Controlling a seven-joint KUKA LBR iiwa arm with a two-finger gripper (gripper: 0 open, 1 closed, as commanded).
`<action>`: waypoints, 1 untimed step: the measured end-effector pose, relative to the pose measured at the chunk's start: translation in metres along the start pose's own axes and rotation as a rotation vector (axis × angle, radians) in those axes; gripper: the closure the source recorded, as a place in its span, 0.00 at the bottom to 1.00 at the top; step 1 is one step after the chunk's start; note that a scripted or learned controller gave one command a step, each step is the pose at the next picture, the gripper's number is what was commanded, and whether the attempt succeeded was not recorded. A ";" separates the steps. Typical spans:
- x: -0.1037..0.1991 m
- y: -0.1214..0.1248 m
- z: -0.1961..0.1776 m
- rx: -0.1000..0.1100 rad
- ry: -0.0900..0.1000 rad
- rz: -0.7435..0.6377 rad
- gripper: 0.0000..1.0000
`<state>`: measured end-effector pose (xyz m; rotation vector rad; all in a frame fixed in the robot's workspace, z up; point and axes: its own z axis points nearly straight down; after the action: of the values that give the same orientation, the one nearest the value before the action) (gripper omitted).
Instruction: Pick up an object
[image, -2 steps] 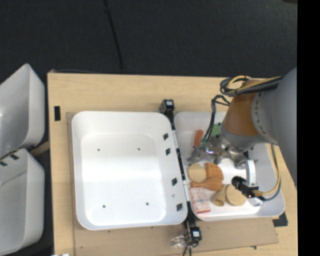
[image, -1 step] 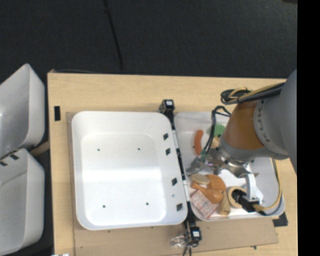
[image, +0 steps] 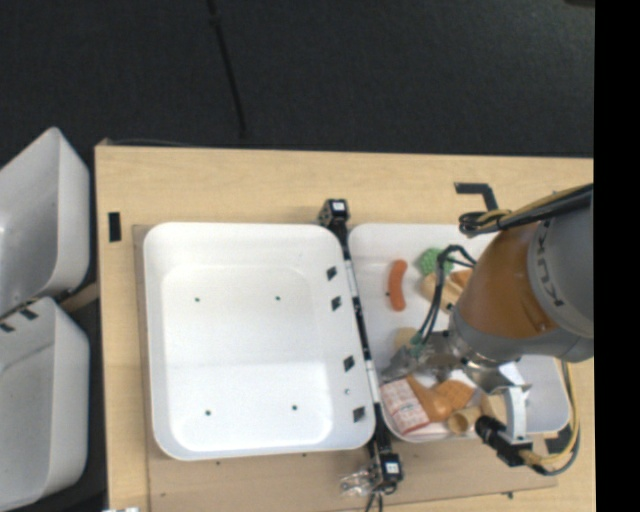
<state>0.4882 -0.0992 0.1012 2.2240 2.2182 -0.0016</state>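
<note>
- End effector (image: 432, 372) low in right bin (image: 375, 245), near its front-left corner, under the orange-banded wrist; can't tell from this angle how wide it stands or whether anything is in it.
- Nearest candidates: red-and-white printed pack (image: 404, 405) and orange cone-shaped piece (image: 447, 398), touching each other just beside the end effector.
- Pack: looks light, thin-walled, probably crushable and a bit slick; best taken across the short sides.
- Cone: looks like stiff light plastic, tapered, so likely to squirt out; better gripped at the mid-body.
- Further back: small red sausage-shaped item (image: 397, 284) lying clear, easy pinch across the width; green piece (image: 431, 262) partly hidden by the arm.
- Print on pack too small to read; no brand legible.
- Left bin (image: 150, 330) alongside on the bench (image: 230, 185).
</note>
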 end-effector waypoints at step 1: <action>0.000 0.003 -0.010 -0.004 0.001 0.007 1.00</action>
<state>0.4908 -0.0989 0.1112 2.2305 2.2086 0.0048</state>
